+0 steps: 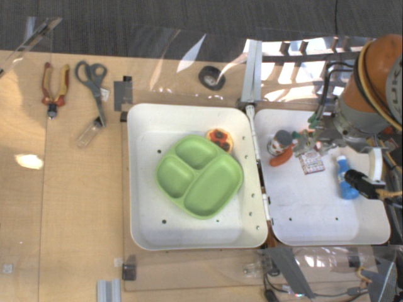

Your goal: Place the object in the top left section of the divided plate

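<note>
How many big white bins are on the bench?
2. The left bin holds the green divided plate; the right bin, beside it, holds small objects under the arm.

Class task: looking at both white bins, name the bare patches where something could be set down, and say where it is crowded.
Free: the green divided plate's three sections; the left bin's floor left of and below the plate; the right bin's lower half. Crowded: the right bin's top, around the gripper, and the plate's upper right edge beside a small orange object.
</note>
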Controlling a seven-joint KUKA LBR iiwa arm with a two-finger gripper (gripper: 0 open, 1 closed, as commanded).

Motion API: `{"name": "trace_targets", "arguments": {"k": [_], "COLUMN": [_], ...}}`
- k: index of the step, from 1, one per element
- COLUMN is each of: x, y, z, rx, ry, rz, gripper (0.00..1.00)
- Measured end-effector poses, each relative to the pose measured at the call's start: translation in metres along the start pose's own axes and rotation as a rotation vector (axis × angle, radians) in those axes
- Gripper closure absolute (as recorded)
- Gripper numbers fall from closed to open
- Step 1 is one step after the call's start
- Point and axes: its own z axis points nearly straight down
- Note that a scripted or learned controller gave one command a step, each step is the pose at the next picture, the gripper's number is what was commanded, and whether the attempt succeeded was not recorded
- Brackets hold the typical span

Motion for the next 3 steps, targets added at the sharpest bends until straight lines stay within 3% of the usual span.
{"name": "trace_targets", "arguments": {"k": [1,2,3], "x": [0.075,0.163,0.233], "y": [0.001,0.013,0.041], "z": [0.016,-0.033,-0.062], "rx": [0.000,-0.001,-0.001], "ry": [0.002,0.003,0.002], "rz": [0.001,-0.123,-0.227], "gripper": [1.00,1.00,1.00]}}
